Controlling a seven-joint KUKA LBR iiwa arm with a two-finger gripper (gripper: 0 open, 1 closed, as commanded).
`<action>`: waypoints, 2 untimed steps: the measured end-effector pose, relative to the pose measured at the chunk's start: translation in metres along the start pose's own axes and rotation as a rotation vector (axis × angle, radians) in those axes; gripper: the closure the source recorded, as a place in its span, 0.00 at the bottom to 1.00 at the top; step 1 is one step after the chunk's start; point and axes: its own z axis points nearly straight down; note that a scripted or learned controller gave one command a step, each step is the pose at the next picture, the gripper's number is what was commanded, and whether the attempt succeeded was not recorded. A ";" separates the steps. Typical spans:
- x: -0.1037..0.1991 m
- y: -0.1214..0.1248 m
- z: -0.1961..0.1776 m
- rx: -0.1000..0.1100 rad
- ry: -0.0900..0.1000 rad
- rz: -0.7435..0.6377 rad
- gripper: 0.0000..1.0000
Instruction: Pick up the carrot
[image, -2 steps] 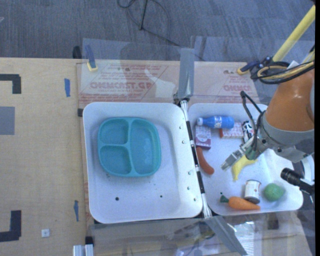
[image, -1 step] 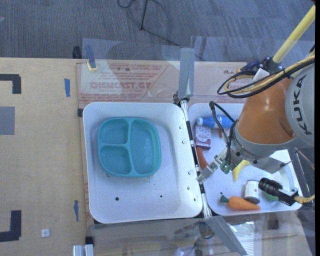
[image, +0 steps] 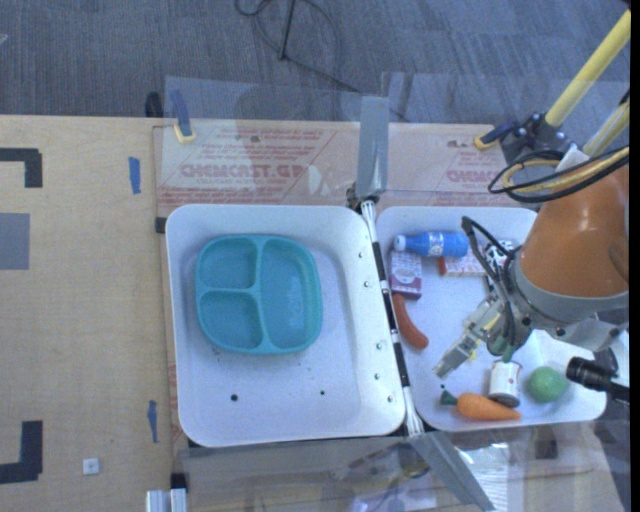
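The carrot (image: 484, 406) is seen lying near the front edge of the right bin (image: 455, 222), beside a small white cup (image: 504, 381) and a green ball (image: 546, 385). The gripper (image: 458, 360) is held just above it, fingers slightly spread, nothing pinched between them. It should be lowered a little forward and closed across the carrot's thick middle. Red letters on the cardboard (image: 255, 160) behind the bins cannot be read surely.
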 end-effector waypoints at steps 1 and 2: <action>-0.032 -0.029 0.096 -0.006 -0.009 -0.351 0.00; -0.037 -0.028 0.083 -0.013 -0.027 -0.346 1.00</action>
